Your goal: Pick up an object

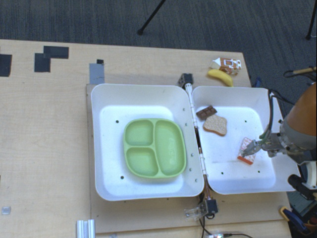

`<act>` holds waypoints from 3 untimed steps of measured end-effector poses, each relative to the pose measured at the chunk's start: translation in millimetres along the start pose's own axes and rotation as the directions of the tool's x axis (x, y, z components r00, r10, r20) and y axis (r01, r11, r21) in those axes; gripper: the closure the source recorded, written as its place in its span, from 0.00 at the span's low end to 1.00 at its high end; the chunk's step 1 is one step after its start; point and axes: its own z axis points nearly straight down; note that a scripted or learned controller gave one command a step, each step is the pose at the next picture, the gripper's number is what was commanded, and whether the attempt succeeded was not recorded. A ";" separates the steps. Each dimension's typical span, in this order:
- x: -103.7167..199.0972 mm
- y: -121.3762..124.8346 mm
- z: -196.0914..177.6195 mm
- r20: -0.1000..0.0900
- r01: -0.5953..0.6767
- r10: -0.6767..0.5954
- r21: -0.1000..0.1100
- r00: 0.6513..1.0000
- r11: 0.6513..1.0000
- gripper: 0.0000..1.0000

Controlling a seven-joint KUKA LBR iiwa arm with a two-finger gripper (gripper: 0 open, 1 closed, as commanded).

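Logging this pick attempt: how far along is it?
Done: the hand has reached into the right bin and sits at the red-and-white packet. In hand: closing on that packet; a grip isn't confirmed. Left: lifting it. The bread slice and brown piece lie untouched.

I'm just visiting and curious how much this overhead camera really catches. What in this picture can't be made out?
- Gripper: too small and blurred to tell whether its fingers grip the red-and-white packet it touches.
- Arm: cut off by the right edge of the camera view.
- Packet's label: too small to read.
- Small carton behind the banana: print blurred.
- Brown piece beside the bread slice: unclear what it is.
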 end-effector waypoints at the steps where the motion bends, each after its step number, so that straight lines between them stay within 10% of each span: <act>1: 0.4 1.7 -10.7 0.001 0.001 -0.001 -0.004 1.000 1.000 1.00; 2: 0.4 1.7 -10.6 0.000 0.002 -0.002 -0.003 1.000 1.000 0.00; 3: 21.5 -6.0 32.9 0.003 -0.002 0.002 0.010 1.000 1.000 0.00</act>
